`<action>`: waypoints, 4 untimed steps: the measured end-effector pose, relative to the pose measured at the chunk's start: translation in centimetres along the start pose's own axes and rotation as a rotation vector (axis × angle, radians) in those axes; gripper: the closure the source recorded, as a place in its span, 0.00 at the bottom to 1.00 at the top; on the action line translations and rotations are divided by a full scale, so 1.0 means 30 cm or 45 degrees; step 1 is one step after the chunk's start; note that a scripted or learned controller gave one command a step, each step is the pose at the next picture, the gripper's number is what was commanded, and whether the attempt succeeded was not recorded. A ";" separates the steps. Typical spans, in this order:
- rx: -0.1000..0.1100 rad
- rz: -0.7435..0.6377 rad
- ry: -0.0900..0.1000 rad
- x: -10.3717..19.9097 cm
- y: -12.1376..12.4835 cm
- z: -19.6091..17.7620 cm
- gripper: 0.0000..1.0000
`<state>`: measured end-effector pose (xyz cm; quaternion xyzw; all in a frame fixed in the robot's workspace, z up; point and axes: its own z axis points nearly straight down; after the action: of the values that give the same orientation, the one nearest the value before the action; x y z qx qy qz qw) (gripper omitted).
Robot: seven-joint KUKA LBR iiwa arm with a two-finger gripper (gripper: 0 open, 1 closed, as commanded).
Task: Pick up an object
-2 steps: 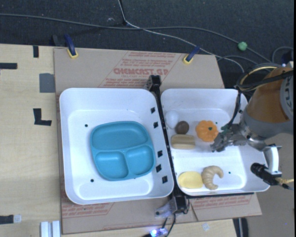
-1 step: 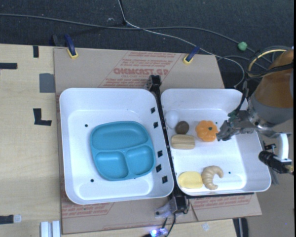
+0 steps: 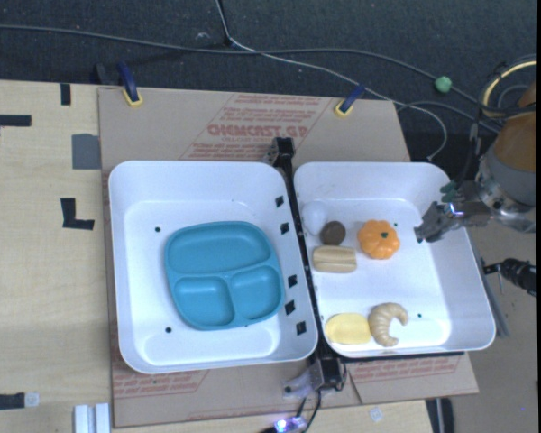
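The grey arm (image 3: 514,165) is seen at the right edge of the frame, its orange band uppermost, with the wrist bent leftward over the right rim of the right bin (image 3: 464,269). The tool (image 3: 430,225) is held just above that rim, right of the small orange pumpkin (image 3: 379,240) and apart from it. Nothing is seen between its fingers — whether they are spread or closed cannot be told at this slant.

Two shallow white bins are set side by side on a cardboard sheet (image 3: 252,124) laid over the bench (image 3: 36,269). In the left bin (image 3: 131,242), a blue divided tray (image 3: 224,273) is placed near the centre, its single large compartment toward the top of the frame and its two smaller ones toward the bottom.

In the right bin five candidate objects are found. A dark brown round piece (image 3: 333,233) is set at the upper left, with a beige bread-like roll (image 3: 334,260) just below it. The pumpkin is placed to their right. Along the lower wall a yellow rounded item (image 3: 347,328) is laid, and a pale croissant (image 3: 389,322) is seen just beside it on the right.
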<state>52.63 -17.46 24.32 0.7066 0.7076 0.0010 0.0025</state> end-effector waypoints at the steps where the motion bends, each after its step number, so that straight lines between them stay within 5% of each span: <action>1: 0.005 0.000 0.002 0.001 0.002 -0.094 1.00; 4: 0.010 -0.005 0.004 0.526 0.018 0.016 1.00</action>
<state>53.14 -1.67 23.81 0.7051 0.7091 -0.0009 -0.0014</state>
